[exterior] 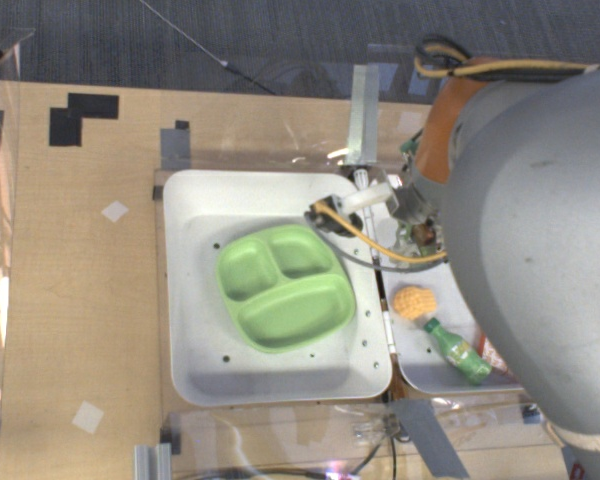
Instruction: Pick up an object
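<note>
The grey arm (530, 248) reaches in over the right bin (412, 360) and covers most of it. Its orange band (442, 133) lies over that bin's far edge. The hand (417, 224) hangs at the far left corner of the right bin, just beside the wall where the two bins meet. The arm's bulk and the parts mounted on the hand hide its grasping end, so I cannot tell whether it is open or closed, or whether it touches anything.

Three things could be picked:
- An orange ball (414, 302) with a bumpy skin rests against the left wall of the right bin, near the hand but apart from it.
- A green bottle (458, 351) lies on its side just beside the ball, toward the bin's near edge, with its cap pointing at the ball.
- A green plate (285, 288) with three compartments lies flat in the middle of the left bin (185, 298), turned at a slant to the bin's walls and nearer the right wall than the left.

Both bins sit on the wooden surface (80, 268).
</note>
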{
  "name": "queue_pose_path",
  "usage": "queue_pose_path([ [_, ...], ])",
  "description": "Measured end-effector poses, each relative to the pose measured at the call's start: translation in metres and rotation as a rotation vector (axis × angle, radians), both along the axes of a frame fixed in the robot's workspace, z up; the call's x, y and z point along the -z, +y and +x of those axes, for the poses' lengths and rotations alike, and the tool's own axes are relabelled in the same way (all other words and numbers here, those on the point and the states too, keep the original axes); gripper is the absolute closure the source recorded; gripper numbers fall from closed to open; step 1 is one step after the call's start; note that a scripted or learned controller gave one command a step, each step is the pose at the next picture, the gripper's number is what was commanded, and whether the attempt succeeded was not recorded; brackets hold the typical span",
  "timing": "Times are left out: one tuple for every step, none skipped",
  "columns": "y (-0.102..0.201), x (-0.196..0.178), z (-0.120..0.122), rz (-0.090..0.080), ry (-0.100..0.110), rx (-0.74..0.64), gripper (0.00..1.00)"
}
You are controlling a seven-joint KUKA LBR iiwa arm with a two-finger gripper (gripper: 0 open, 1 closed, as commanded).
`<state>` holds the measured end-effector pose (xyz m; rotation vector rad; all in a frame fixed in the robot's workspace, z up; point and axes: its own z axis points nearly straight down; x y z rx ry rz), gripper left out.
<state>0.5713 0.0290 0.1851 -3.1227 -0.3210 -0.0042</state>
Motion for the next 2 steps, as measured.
queue_pose_path([
  [0.024,0.027,-0.016,-0.020,-0.046,-0.002,1.00],
  [0.146,-0.045,-0.049,0.000,0.001,0.001,1.00],
])
